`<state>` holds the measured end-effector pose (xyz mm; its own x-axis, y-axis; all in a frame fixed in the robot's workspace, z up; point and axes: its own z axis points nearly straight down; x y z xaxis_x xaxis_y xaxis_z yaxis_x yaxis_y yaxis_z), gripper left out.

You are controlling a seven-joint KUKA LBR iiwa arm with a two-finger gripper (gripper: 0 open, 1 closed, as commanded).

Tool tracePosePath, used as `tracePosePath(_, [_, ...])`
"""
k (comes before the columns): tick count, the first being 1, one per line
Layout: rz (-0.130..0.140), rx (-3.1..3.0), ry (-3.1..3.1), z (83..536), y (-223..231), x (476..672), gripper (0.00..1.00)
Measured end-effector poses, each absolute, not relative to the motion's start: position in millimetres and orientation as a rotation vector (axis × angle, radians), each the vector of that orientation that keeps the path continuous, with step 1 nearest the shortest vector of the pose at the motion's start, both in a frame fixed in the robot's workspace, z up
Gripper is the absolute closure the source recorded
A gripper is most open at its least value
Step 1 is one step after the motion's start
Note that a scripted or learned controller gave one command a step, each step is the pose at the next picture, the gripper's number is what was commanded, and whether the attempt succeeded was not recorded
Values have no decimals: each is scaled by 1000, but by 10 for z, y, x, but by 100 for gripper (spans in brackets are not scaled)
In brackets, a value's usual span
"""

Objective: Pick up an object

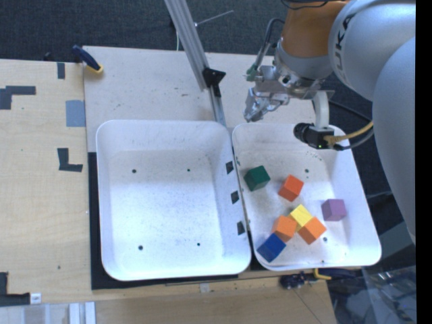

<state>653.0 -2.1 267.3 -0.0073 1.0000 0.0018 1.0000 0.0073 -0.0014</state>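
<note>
Seven blocks are seen in the right bin: green block, two orange, yellow, purple, blue among them; a metal pole is angled at 11 o'clock of the gripper. Finger spread can't be told; nothing is seen held. Green block lies at 6 o'clock, well below.

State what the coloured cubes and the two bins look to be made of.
Cubes, e.g. the green cube and purple cube: probably painted wood or foam, going by flat matte faces and crisp edges. Right bin and left bin: likely moulded plastic, smooth white with rounded rims, scuffed with dark specks.
</note>
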Motion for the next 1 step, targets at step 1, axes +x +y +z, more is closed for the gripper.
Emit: tracePosePath(1, [1,-2211,-2228,2618,614,6475,100])
